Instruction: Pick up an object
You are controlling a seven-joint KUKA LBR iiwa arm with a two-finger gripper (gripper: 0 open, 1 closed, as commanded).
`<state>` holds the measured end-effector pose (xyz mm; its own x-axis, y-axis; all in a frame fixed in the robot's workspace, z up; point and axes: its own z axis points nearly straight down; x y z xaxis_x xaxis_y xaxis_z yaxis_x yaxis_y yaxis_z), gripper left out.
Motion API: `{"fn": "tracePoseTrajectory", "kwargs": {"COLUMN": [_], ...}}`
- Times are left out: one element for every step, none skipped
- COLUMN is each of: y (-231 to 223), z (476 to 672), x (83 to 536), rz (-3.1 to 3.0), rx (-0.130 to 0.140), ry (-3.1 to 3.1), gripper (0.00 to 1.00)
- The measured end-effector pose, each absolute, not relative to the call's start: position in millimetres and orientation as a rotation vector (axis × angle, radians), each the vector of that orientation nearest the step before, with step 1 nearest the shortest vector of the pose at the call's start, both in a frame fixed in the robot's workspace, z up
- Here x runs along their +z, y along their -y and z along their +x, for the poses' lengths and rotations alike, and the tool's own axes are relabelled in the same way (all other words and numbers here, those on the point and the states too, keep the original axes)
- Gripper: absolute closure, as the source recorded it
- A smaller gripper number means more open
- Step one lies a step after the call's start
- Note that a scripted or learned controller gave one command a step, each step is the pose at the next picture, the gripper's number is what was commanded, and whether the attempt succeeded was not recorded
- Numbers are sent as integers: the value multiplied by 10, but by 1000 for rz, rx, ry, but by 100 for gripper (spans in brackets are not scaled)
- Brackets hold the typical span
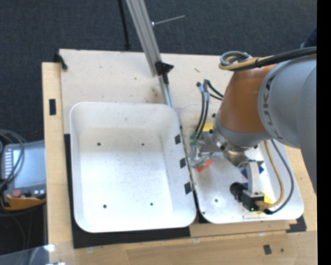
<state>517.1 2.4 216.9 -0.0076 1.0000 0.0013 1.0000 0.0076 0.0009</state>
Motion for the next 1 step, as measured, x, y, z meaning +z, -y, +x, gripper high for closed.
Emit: {"fn": "tracePoseTrajectory", "kwargs": {"y": [-617], "z": [5212], "x": [2304], "rz": [-2211], "rx": [-4], "ry": [2231], "gripper": [100]}}
